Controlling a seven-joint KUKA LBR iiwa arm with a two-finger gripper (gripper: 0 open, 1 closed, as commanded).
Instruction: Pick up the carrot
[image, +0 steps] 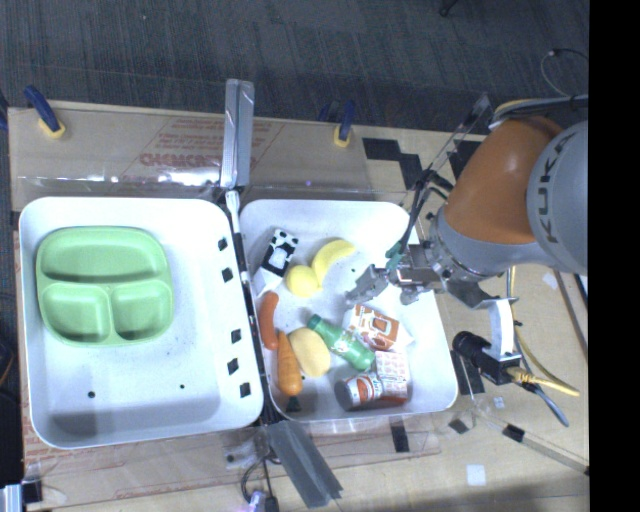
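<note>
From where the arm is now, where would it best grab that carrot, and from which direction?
A judgement: grip the carrot across its thick middle, coming straight down from above. It lies flat and lengthwise along the right bin's left wall, beside a red sausage-like piece and touching a yellow potato-like item. Closing the gripper across its narrow width seems best, though the wall leaves little room.

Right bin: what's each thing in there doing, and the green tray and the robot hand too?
Carrot: lying flat by the right bin's left wall, not held.
Bottle: green, lying on its side.
Can: tipped over, near the front wall.
Lemon: resting loose.
Tray: green, sitting in the left bin, nothing on it.
Hand: over the right bin, apart from the carrot.
</note>
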